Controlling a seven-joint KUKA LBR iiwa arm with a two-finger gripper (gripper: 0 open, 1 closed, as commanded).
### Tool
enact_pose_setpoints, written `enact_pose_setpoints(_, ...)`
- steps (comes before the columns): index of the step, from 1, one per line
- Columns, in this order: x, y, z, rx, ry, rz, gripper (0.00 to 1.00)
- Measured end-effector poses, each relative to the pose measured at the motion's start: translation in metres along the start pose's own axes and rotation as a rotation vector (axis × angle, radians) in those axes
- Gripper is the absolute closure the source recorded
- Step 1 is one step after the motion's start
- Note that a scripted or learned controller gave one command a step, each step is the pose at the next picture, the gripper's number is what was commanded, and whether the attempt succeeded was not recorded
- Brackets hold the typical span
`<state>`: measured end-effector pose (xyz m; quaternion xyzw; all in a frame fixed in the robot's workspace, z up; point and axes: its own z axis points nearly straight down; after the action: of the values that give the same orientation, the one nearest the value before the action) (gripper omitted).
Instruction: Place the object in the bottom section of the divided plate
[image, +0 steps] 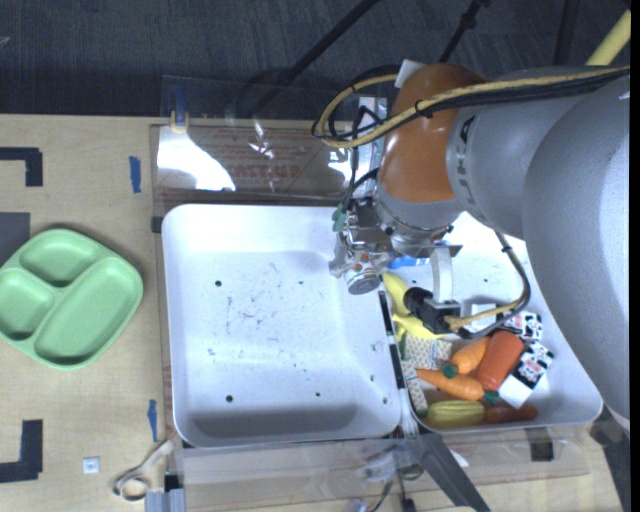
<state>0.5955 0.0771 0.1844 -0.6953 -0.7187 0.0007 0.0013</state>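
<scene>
Where the two white bins meet, the tool (362, 262) hangs low over the shared rim, at the upper right corner of the left bin (270, 310); whether it is spread or pressed together cannot be told, and nothing can be seen between its tips. Grey arm (540, 170) with orange band (425, 140) comes in from the right and covers most of the right bin (570, 400). Left bin floor bare white with a few dark specks, wide open room across it. Right bin crowded along its left wall and lower half: yellow banana (400, 300) just beside and below the tool, touching or nearly touching the divider; lower down an orange carrot (450, 383), a red-orange piece (498, 360), a yellow corn-like item (455, 412) and black-and-white checkered pieces (533, 350), all packed close. Which of these is the object to move cannot be told; all lie in the right bin, below and right of the tool. Green divided plate (68, 296) sits on the wooden worktop (80, 160), well apart to the left of both bins, near the left edge, with clear wood around it; its largest section lies toward the lower right, two smaller ones above and left. Blue tape marks (135, 172) and black corner marks (30, 165) on the wood.
</scene>
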Motion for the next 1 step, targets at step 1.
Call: enact_pose_setpoints(1,0.0771,0.0226,0.0134,-0.003,0.0,-0.018,1.0)
